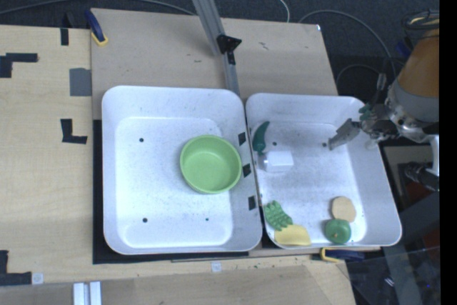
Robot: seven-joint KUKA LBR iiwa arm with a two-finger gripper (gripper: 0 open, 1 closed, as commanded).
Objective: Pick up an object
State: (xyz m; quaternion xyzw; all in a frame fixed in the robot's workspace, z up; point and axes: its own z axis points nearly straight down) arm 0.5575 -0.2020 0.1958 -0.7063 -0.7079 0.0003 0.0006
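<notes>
The gripper [337,138] hangs over the upper right part of the right bin [371,175]; if it is open I cannot tell, and it holds nothing. It seems the approach step. The white block [279,159] lies near, so next it must descend there

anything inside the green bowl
The round green plastic bowl in the left white bin shows only its own bare green inside. Whatever lies beneath the bowl is covered by it.
</notes>
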